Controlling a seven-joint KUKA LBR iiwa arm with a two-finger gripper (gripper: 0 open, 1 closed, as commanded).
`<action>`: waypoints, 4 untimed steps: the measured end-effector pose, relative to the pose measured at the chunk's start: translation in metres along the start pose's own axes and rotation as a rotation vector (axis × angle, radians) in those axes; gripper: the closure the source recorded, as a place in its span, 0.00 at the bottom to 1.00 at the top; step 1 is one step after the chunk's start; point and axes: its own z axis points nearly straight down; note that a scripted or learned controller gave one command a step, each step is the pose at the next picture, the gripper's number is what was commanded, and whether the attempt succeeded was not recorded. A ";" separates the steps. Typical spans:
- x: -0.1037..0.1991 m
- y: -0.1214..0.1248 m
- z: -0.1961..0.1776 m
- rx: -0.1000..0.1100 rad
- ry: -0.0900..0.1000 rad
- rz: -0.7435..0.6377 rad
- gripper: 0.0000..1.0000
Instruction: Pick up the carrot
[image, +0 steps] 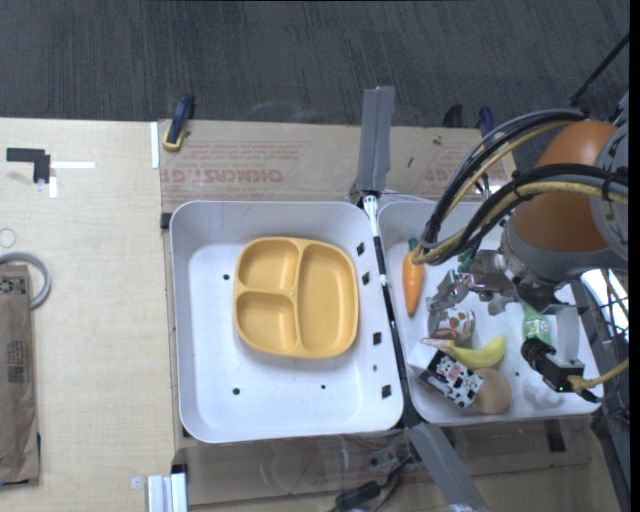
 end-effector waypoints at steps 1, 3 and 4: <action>-0.001 0.029 0.000 0.000 -0.001 -0.062 0.00; -0.029 0.092 0.099 -0.001 -0.001 0.007 0.00; -0.027 -0.010 0.001 0.001 0.000 0.080 0.00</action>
